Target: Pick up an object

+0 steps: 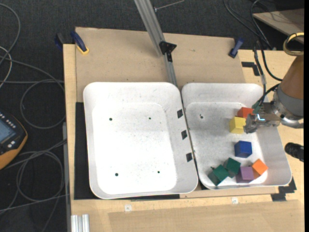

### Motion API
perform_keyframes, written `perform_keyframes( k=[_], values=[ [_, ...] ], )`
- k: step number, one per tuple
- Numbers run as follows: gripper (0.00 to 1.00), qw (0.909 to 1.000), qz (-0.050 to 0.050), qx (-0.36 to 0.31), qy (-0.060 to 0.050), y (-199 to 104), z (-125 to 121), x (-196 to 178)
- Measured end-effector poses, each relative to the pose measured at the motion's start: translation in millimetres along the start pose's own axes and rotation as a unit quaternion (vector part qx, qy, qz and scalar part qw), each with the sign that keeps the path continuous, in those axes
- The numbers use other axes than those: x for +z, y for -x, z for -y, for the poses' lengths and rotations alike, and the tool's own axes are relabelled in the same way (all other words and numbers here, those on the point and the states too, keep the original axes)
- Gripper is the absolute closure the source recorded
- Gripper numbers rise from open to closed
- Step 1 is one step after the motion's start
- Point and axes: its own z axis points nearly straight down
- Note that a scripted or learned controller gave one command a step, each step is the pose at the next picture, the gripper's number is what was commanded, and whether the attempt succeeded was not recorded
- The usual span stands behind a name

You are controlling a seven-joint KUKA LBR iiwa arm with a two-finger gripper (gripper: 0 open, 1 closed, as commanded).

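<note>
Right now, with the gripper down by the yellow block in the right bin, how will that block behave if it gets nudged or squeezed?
The yellow block looks like a small rigid cube, so it should probably hold its shape and slide rather than roll. It sits beside a red block, which may shift with it. The gripper is right next to it; a sideways nudge could push it across the bin.
</note>
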Motion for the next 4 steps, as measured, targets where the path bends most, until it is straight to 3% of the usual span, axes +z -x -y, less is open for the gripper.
perform_keyframes(
  k=[2, 4],
  values=[
    [1.0, 1.0, 0.0, 0.0, 0.0, -9.1, -8.1, -106.6],
    [1.0, 1.0, -0.002, -0.002, -0.005, -105.5, -3.7, -93.8]
  ],
)
